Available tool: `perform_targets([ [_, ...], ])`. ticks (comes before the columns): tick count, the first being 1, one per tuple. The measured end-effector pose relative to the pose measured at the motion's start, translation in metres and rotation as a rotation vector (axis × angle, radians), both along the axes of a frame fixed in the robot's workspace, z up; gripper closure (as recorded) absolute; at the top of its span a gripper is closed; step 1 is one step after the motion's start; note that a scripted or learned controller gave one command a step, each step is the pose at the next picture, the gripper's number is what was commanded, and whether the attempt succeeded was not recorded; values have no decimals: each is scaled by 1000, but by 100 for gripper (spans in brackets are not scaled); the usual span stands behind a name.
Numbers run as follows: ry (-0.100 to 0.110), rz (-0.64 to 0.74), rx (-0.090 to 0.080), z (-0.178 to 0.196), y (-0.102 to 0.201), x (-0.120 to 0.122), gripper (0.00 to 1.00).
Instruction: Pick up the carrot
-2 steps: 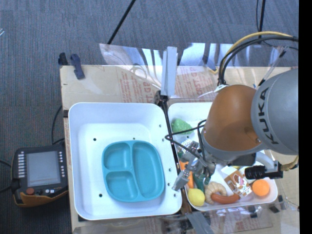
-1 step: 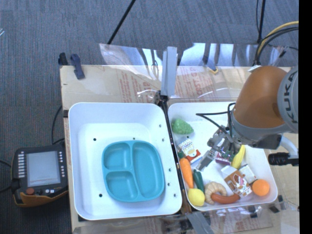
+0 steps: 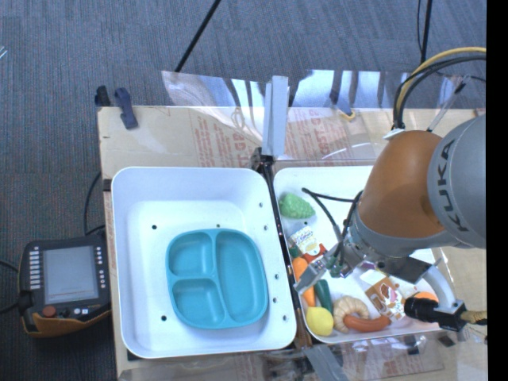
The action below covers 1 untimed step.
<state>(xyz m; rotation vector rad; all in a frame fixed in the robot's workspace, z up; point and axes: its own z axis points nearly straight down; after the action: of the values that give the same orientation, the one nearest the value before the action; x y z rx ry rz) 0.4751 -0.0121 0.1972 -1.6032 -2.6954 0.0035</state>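
The carrot (image 3: 300,270) is hemmed in: bin wall (image 3: 279,236) just left, a green vegetable (image 3: 323,294) and lemon (image 3: 320,321) just below (crowded there), a packet (image 3: 305,240) above. Open floor lies further above, beyond the packet.

The arm's grey-and-orange wrist (image 3: 413,193) covers much of the right bin (image 3: 333,177), hiding its middle. The carrot (image 3: 300,268) shows only as an orange sliver beside the jaws, its length masked. The arm runs off the frame's right edge; small toy foods (image 3: 349,312) below it blur together.
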Motion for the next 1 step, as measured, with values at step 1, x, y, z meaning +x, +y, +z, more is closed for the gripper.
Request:
perform_targets([
  [1, 2, -322, -4, -12, 67, -1, 0],
])
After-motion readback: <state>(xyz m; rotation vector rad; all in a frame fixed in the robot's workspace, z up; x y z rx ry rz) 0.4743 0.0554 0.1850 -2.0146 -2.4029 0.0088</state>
